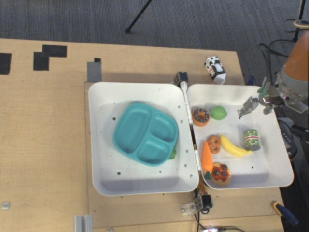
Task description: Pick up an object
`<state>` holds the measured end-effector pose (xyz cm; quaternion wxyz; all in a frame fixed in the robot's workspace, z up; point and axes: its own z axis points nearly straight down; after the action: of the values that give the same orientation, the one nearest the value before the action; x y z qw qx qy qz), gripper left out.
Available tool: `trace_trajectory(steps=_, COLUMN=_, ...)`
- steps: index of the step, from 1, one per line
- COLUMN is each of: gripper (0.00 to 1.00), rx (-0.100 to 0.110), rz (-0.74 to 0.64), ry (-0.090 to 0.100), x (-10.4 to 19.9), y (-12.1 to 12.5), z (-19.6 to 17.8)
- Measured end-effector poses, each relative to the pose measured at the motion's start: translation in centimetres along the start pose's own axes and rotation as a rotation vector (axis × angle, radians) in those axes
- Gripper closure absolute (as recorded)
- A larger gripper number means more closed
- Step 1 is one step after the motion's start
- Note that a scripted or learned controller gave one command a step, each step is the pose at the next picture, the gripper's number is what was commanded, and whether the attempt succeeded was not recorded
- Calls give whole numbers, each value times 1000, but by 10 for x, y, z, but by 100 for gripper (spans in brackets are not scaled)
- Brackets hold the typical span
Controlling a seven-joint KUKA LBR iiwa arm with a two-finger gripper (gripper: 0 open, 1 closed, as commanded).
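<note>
On the pale wooden tabletop [43, 144], the gripper [255, 105] hovers, fingers apart and empty, over the right white bin's [282, 151] far edge; next, descend onto the green-labelled can [251, 139].

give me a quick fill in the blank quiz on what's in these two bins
1. The teal divided plate lies in the ____ bin.
2. The banana lies in the ____ bin, between a small can and a carrot.
3. The green ball sits beside a ____.
4. The claw hangs over the ____ bin.

Missing words: left; right; donut; right
</note>
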<state>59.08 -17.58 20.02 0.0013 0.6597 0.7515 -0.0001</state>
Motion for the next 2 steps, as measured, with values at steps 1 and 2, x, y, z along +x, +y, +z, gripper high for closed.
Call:
trace_trajectory(steps=1, gripper=0, rx=2, rz=-81, ry=2, x=-26, y=-33, z=98)
trace_trajectory(steps=2, gripper=100, rx=-5, rz=-81, ry=-1, x=-26, y=-31, z=86)
